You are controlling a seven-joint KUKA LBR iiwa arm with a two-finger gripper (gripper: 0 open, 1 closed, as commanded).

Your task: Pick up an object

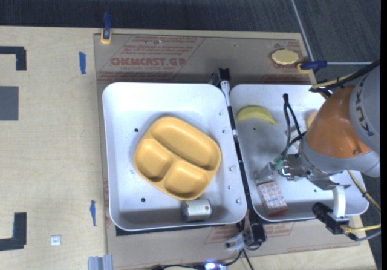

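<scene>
Left bin [118, 141]: one yellow three-compartment tray [176, 157], central; one small silver can [196, 209] on its side near the front wall. Right bin [254, 211]: one banana [256, 115] at the rear left; one small red-patterned box [272, 195] at the front. End effector [279, 169] low over the right bin, just above the box; finger state cannot be told.
</scene>
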